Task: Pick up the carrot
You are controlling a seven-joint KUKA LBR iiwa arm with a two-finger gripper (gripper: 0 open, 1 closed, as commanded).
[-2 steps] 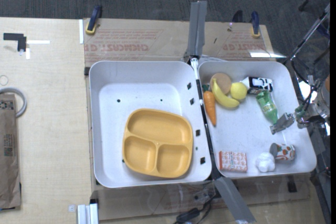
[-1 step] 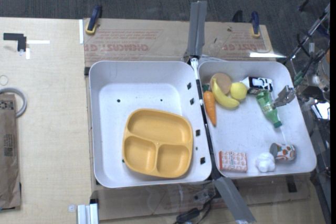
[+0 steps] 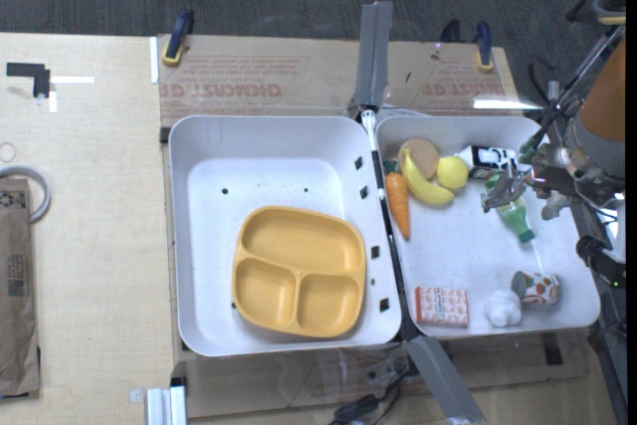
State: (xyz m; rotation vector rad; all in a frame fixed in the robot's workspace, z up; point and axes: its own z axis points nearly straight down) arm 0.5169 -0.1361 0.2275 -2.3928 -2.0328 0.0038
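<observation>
An orange carrot (image 3: 398,204) lies by a yellow banana (image 3: 425,185) and yellow lemon (image 3: 453,172). The sectioned plate (image 3: 299,271) is mustard yellow, the bins (image 3: 199,244) white. A green bottle (image 3: 517,220) and an orange-and-white patterned packet (image 3: 441,306) complete the colours.

Carrot (image 3: 398,204) tight against left wall of right bin (image 3: 587,309), beside divider. Banana (image 3: 426,184) touching on right, potato-like brown item (image 3: 422,155) and lemon (image 3: 453,172) crowding upper end. Open floor below carrot down to snack box (image 3: 441,306). Mid-bin floor clear. Gripper (image 3: 513,186) over green bottle (image 3: 517,219), right side. Small can (image 3: 538,289), white ball (image 3: 504,310) in lower right corner.
</observation>
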